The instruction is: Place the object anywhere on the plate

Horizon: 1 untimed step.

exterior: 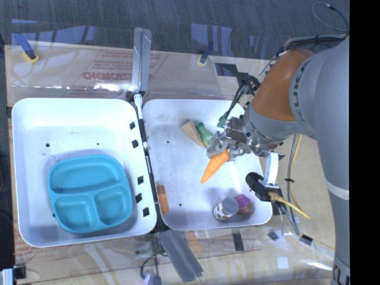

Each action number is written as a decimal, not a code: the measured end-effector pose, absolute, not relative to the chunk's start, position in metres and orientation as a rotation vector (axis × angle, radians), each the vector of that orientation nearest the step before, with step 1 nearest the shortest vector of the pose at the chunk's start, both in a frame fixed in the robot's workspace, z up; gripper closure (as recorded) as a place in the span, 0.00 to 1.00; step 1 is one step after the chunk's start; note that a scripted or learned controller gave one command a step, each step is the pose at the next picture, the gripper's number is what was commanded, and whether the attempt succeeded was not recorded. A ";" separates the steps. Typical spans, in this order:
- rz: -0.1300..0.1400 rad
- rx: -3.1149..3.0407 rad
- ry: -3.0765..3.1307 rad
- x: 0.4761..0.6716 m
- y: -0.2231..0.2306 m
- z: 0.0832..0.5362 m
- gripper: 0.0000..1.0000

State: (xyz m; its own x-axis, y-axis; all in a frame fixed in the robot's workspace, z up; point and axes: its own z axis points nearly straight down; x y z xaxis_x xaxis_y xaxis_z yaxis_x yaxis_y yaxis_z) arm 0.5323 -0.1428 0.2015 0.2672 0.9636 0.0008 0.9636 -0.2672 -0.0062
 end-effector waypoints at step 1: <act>0.005 -2.235 -2.200 0.547 -0.088 0.198 1.00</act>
